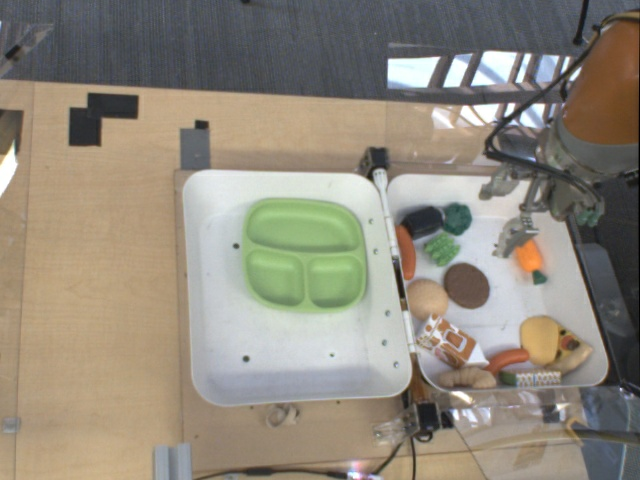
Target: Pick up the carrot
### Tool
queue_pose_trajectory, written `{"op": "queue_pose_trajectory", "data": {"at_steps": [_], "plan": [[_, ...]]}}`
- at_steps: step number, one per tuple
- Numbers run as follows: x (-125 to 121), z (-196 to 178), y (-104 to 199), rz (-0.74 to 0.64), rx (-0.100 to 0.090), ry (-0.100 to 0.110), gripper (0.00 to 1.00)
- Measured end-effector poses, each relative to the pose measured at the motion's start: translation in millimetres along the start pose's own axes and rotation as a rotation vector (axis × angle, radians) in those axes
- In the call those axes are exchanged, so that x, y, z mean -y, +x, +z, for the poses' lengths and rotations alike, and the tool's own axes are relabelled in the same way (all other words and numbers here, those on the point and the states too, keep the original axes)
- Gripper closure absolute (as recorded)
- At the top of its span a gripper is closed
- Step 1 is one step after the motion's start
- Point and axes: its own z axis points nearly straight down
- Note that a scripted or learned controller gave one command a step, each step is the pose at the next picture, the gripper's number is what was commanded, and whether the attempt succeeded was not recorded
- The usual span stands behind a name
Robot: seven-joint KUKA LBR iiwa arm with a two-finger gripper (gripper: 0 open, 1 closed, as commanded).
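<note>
The carrot (528,257) is a small orange piece with a green tip. It lies at the right side of the right bin (590,298), close to the right wall. My gripper (517,236) hangs just above and left of the carrot, its lower end right beside the orange body. From this slant I cannot make out whether it touches the carrot. The arm's orange band (605,78) sits above at the upper right.
A green divided plate (305,253) sits in the left bin (215,368). The right bin also holds a brown disc (466,285), green broccoli (457,216), a black piece (420,220), a beige ball (427,296), a yellow item (540,338) and several other play foods.
</note>
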Motion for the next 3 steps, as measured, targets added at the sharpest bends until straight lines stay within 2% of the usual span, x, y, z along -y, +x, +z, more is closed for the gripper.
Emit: {"op": "queue_pose_trajectory", "data": {"at_steps": [1,2,3], "plan": [[48,97,-18,-0.080,-0.009,-0.002,0.00],[71,138,-13,-0.242,0.002,0.001,0.00],[71,137,27,0.037,0.003,0.001,0.00]]}}
